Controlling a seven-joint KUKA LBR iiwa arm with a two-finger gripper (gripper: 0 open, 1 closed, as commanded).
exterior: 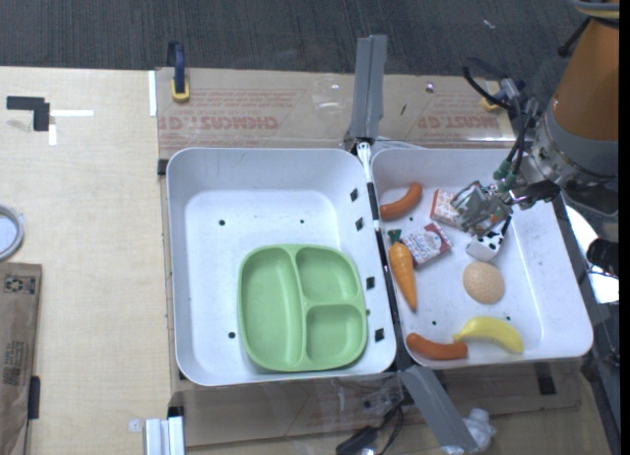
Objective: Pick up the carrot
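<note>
Lying at the far left edge of the frame are a grey ring and, below it, a brown paper bag, both on the pale wooden bench. Further up on that side is a small black bracket. Right of these comes the left bin, a shallow white tub that holds a green divided plate in its lower middle, with three compartments facing up. Behind the bins a sheet of cardboard runs across the upper middle, with a yellow and blue clamp at its left end. A grey post stands over the seam where the two bins meet. The right bin holds the food: the carrot lies along its left wall, just inside the seam, green top toward the back and tip toward the front. An orange sausage sits above it near the back left corner, and a second sausage lies at the front beside a banana. A small red and white packet rests just right of the carrot, an egg lies toward the middle, and another packet sits further back. The gripper hangs over the upper middle of this bin, well apart from the carrot; whether it is released or clenched cannot be told. A black and white spotted piece lies just below it. The arm enters from the upper right.
</note>
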